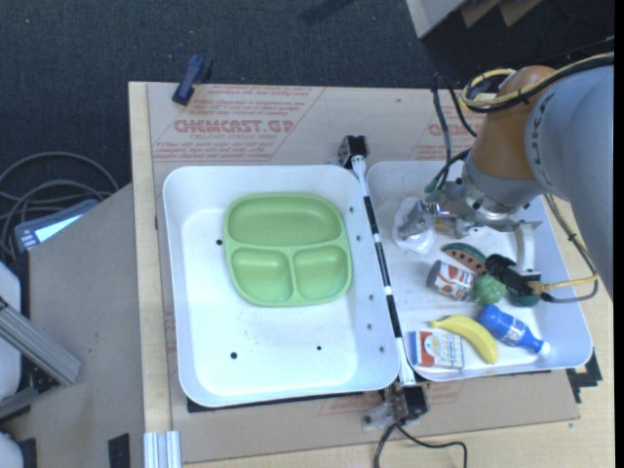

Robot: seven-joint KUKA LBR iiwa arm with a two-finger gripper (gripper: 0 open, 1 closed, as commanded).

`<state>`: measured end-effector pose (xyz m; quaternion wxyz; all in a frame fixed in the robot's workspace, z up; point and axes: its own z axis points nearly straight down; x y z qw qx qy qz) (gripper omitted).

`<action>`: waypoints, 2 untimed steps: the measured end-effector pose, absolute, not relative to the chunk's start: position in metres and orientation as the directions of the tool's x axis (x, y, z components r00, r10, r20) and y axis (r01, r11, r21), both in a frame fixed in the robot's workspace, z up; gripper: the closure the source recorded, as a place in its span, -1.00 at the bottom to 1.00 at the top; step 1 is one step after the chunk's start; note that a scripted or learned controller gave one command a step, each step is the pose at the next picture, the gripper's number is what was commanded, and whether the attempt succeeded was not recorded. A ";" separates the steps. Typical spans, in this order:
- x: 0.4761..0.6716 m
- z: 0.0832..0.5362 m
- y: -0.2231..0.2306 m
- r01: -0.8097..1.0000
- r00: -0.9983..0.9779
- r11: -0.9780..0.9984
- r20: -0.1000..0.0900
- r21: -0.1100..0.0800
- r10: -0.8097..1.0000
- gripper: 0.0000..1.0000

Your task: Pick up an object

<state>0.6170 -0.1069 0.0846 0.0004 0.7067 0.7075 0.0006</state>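
Observation:
My gripper (413,228) is low in the upper left part of the right bin (565,261), reaching in from the right under the orange-banded wrist. Just below it to the right lies a red and white can (449,279) on its side, with a watermelon-slice toy (466,254) above it and a green lump (490,289) beside it. Closer to the front are a yellow banana (469,336), a blue bottle (510,328) and a small carton (435,349). I see nothing held in the gripper.
The left bin (195,339) holds a green divided plate (289,247) in its upper half. A blue clip (190,78) lies at the bench's far left corner. The ridge between the bins (378,261) runs close to the gripper's left.

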 end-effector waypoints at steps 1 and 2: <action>0.566 0.084 -0.132 1.000 0.000 0.000 0.000 -0.002 1.000 -1.00; 0.528 0.084 -0.136 1.000 0.001 -0.001 0.000 -0.001 1.000 -1.00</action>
